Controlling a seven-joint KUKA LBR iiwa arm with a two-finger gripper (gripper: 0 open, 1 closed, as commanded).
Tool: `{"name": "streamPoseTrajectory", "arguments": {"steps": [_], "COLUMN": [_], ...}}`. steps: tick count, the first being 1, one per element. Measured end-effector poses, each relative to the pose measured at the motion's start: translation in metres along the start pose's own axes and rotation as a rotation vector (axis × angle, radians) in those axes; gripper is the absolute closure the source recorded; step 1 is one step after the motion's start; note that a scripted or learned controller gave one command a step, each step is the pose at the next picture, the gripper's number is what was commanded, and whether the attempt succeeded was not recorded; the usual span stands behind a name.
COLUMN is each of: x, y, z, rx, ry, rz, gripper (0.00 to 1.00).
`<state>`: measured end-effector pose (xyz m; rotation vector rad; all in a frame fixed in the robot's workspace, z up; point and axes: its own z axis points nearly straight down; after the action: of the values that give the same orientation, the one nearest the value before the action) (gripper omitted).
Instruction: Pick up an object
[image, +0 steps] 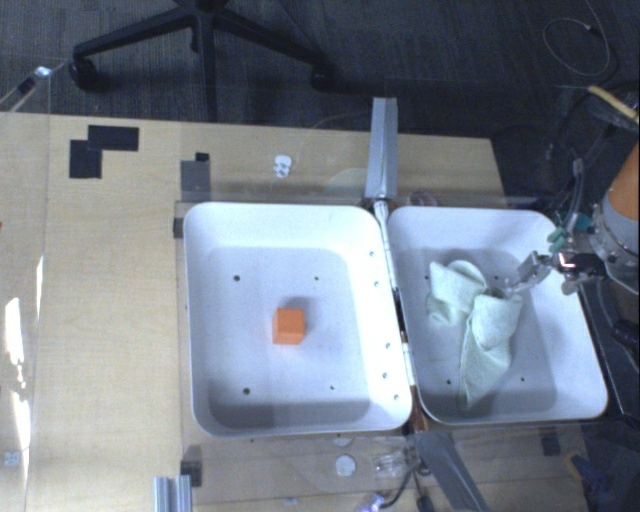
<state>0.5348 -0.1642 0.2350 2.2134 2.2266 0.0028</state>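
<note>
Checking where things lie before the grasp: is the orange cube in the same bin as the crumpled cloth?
No, the orange cube sits alone in the left bin, the cloth in the right bin.

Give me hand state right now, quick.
Hand: at the white cloth in the right bin; open or closed cannot be told.

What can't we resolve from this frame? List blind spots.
- Pincer, camera view: tips meet the crumpled white cloth; too small and blurred to tell whether anything is pinched.
- Arm, camera view: cut off by the right edge above the wrist.
- Under the cloth, right bin: its folds cover the floor there.
- Orange cube, left bin: its underside and far faces are hidden by the cube itself.
</note>
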Motion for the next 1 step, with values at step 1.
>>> {"name": "streamPoseTrajectory", "arguments": {"steps": [1], "x": [0.0081], "y": [0.0329], "z": [0.1379], "rx": [-0.007], "ry": [-0.001], "rz": [0.007], "gripper": [0.0]}}
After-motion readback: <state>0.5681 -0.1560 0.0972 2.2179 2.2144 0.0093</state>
